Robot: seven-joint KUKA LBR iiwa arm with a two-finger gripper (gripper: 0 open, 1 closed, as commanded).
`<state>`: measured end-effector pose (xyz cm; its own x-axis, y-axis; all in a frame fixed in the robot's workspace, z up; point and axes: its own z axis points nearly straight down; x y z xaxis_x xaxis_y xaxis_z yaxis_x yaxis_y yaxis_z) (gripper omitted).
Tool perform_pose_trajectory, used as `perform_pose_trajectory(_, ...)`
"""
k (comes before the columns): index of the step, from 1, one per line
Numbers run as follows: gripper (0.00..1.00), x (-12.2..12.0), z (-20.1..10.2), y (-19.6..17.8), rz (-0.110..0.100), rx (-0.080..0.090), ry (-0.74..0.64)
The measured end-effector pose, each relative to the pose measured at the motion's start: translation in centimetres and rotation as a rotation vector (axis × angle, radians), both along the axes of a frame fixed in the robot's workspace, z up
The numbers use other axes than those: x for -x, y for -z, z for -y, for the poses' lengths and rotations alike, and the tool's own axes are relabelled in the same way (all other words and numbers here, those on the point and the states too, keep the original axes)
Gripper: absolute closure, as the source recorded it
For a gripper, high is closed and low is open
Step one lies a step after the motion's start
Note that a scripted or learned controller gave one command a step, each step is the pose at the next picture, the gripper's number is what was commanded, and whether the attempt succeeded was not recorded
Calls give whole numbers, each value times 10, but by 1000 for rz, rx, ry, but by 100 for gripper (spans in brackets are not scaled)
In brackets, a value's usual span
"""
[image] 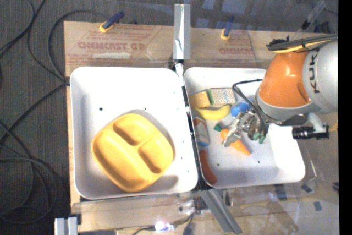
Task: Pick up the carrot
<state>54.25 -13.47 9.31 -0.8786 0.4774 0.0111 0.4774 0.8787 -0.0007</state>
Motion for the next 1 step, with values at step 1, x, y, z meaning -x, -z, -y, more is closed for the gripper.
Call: perform_pose_trajectory(1,100,8,-56,-99,3,6,122)
